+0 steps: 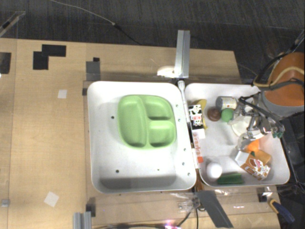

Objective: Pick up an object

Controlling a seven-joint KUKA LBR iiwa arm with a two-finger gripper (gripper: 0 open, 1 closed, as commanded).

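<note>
— Down at the front of your right bin point(281, 173) lies a dark green block point(230, 178), with a white ball point(213, 169) just beside it. Do you see them?

— Yes. Where is your claw point(251, 133)?

— Your claw hangs low in the right bin, over an orange piece point(254, 145) and a bright snack packet point(256, 165). You cannot tell if it is spread or pressed together, or pinching anything.

— What else is near?

— A brown ball point(215, 114), a green ball point(228, 114) and a silver can point(225, 102) sit near the back. A yellow thing point(202, 107) lies by the wall. Your left bin point(102, 142) holds a green tray point(145, 120) with sections. Both bins rest on the wooden worktop point(43, 142).
</note>
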